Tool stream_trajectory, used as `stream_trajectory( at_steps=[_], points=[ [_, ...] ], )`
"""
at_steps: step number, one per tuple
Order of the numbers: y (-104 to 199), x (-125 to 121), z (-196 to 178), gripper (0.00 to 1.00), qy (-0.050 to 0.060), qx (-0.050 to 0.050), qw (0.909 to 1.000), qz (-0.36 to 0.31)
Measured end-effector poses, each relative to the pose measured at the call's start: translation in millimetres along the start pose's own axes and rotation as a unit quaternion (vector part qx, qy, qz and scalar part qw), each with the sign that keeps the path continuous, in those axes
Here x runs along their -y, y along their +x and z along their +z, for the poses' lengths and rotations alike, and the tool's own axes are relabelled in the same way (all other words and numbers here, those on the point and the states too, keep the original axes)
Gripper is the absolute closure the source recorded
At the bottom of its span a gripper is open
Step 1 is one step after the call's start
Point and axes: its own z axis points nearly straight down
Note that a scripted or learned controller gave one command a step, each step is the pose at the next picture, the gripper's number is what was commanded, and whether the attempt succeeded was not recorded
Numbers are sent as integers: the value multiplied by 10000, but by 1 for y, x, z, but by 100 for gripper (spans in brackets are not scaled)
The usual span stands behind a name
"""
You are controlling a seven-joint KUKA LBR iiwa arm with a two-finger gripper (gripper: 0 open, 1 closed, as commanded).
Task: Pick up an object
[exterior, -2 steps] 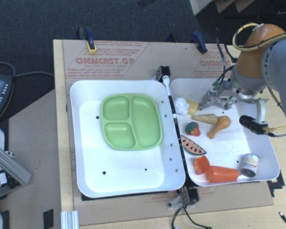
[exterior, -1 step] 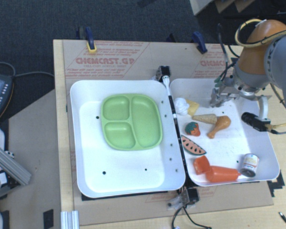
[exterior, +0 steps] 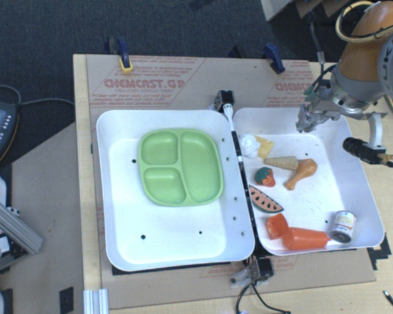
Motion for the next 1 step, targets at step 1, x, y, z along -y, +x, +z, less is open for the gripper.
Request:
stream_trajectory(
  at_steps=[1],
  points=[
    [-7, -3, -47, 100, 0, 4, 10000, 3]
  ],
)
